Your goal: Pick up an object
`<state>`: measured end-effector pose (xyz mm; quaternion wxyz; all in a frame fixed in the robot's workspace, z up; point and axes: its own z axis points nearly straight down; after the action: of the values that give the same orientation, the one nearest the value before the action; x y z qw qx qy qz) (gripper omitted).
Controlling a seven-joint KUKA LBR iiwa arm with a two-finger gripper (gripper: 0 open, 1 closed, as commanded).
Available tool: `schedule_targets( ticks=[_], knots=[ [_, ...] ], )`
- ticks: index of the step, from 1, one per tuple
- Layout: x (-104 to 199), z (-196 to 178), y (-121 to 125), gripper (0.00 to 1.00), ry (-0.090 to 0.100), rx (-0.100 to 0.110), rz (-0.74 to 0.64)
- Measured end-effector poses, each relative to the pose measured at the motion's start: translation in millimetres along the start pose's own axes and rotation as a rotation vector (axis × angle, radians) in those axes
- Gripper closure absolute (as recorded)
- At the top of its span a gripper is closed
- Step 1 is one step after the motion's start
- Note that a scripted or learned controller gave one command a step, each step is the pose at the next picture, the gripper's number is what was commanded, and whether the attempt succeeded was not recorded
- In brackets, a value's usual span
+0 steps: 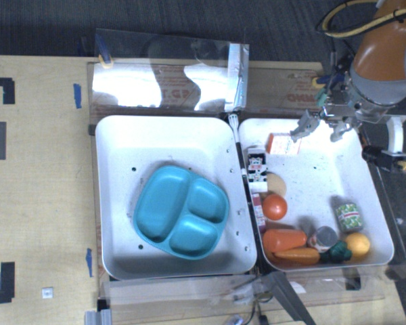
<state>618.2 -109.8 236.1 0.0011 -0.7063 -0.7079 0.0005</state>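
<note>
- The gripper (320, 126) is seen at the upper right of the frame, poised over the far edge of the right bin (372, 181); its two fingers are spread apart with nothing between them.
- A small red-and-white carton (283, 144) is found just below and left of the left finger, apart from it.
- A black-and-white patterned box (256, 166) is set against the right bin's left wall, with a pale round object (277, 183) just beside it.
- A tomato (275, 207) is placed lower, near the bin's middle left.
- Along the lower edge of the right bin, a carrot (298, 255), an orange-red block (284, 239), a grey can (325, 237), a dark green item (338, 252) and a yellow lemon (357, 244) are crowded together.
- A green-labelled can (348, 217) is seen just above the lemon.
- In the left bin (115, 154), a blue divided plate (181, 211) is laid near the centre.
</note>
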Motion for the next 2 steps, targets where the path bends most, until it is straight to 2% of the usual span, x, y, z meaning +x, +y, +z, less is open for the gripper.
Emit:
schedule_targets(
  ticks=[1, 2],
  knots=[
    [0, -11, 1, 1.00, -0.001, -0.003, -0.001],
    [-25, -131, 2, 1.00, -0.006, -0.012, -0.265]
  ],
)
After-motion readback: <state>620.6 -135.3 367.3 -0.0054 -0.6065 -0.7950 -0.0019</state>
